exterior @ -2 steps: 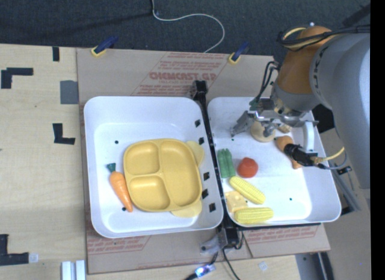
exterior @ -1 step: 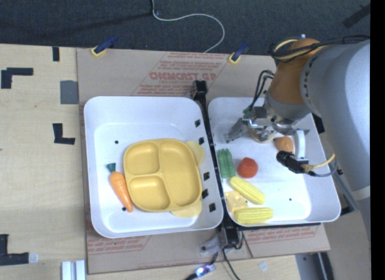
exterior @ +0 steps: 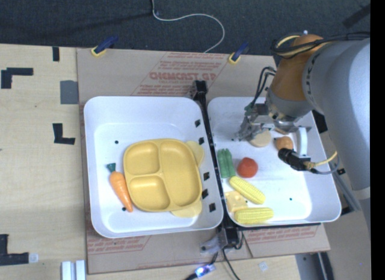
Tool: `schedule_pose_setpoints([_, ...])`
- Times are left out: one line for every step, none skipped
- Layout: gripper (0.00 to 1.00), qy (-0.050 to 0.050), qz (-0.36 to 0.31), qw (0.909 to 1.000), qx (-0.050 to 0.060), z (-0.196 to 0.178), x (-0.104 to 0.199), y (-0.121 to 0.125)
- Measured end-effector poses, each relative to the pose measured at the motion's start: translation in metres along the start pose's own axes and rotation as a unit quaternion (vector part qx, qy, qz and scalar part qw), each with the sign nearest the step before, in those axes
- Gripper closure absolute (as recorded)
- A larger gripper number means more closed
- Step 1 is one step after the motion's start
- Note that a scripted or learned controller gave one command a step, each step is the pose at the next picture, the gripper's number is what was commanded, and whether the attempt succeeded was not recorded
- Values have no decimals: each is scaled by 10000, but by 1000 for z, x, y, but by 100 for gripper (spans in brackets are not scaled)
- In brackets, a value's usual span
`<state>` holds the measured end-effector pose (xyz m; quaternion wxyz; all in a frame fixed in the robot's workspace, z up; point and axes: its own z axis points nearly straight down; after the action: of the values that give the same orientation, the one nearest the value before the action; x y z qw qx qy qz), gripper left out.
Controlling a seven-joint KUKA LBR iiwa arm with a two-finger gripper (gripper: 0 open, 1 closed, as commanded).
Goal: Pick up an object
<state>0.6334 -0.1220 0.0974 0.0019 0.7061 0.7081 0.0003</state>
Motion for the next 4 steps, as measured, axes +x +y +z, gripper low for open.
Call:
schedule_pose_setpoints([100,10,3,10000,1,-53,7,9])
schedule_pose_setpoints([100,7,6,10000,-7,-116,6,13])
schedule_pose_setpoints([100,13,7,10000,14,-128,7,13])
schedule_pose_setpoints([100,24,-20,10000,27,-133,67,-7])
